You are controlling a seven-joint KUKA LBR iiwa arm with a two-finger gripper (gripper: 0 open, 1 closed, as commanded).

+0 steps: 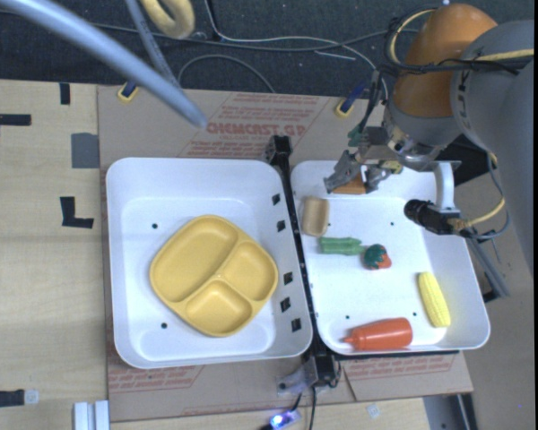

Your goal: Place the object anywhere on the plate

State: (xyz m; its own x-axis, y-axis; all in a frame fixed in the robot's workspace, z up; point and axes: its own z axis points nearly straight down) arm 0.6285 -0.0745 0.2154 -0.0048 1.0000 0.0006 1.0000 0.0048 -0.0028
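The claw (348, 179) hangs over the far left part of the right bin (457, 285), near its back rim. Whether it is spread or pressed together cannot be told, and nothing can be seen caught in it. An orange-brown bit shows just under it. Just below the claw lies a tan block (315, 216), close to the divider between the bins. Further toward the near side lie a green piece (340, 246) and, beside it, a small green and red vegetable (376, 258). A yellow corn cob (434, 298) lies near the right wall, and an orange-red bottle (378, 334) near the front rim. The yellow plate (213, 274) with three compartments sits in the left bin (125, 240)
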